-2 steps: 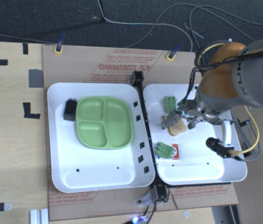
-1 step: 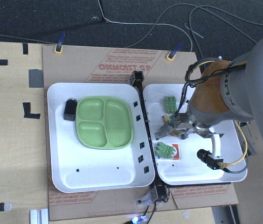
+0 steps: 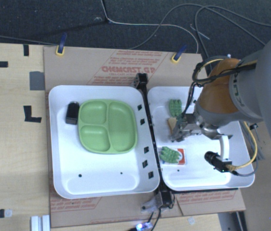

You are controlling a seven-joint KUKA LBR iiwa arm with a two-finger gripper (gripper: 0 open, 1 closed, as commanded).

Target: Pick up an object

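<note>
Grey gripper [image 3: 178, 134] hangs low in the right bin [image 3: 239, 179]; whether it is open or closed, I cannot tell. A small tan object [image 3: 172, 123] lies just beside it, toward the divider, the nearest thing to take.

My one camera sits fixed above the bench [image 3: 10, 129], looking down at a slant that takes in both white bins: the left bin [image 3: 61, 177] and the right bin [image 3: 198, 179] lie mid-frame, seen whole. The bench's far edge and dark floor fill the top. My arm [image 3: 241, 88] enters from the right.
</note>
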